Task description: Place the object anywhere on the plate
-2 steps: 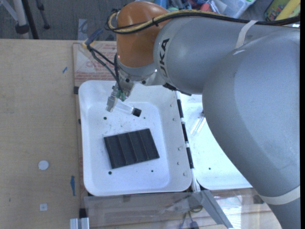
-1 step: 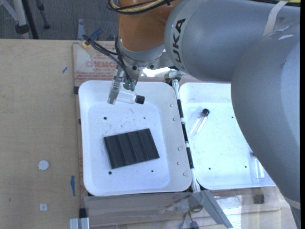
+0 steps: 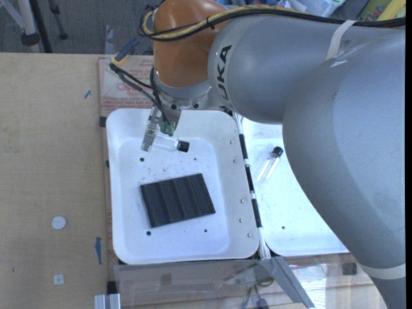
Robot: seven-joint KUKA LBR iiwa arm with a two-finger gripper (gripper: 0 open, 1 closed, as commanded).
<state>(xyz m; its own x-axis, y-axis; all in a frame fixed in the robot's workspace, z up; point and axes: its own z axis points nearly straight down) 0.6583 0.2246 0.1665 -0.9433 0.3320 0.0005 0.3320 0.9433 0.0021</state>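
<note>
Your task's thing looks to be the small clear plastic tube with a black cap, lying on its side in the upper part of the left white bin, with the cap pointing toward the right. The gripper sits right at the tube's uncapped end, and the fingers appear to be narrowed onto it, though the view is too small and slanted for you to be sure the tube is truly between them rather than just beside them. Just below the tube, near the middle of the same bin, lies the dark grey ribbed rectangular plate, tilted a little and not touching the tube. A second clear tube with a black cap rests in the right white bin, well apart from the gripper. The wooden surface stretches away to the left of the bins. You are at the grasp step, with the placing not yet done. The next move calls for a lift that proves the hold, then a short carry toward the near side of the bin and a low release over the ribbed plate, since a round tube may roll off it.
</note>
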